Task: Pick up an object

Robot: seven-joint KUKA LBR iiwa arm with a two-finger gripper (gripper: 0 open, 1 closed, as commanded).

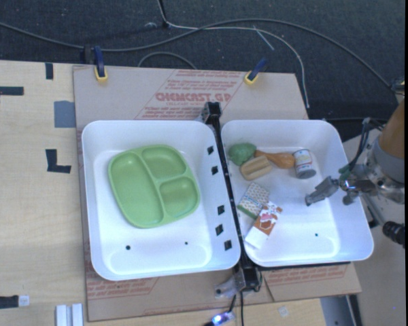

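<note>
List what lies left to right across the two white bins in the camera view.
Green divided plastic plate → round green object → small patterned packet → small grey can → grey two-finger gripper over the right bin.

Grey arm [384,172] in from the right edge, orange band at the top of what's visible. Wrist roughly level, pointing left. Pincer [319,194] extended leftward and slightly down, dark fingers low over the right-hand side of the scene. Nothing seen between the fingers. Finger gap unresolvable at this angle.
</note>
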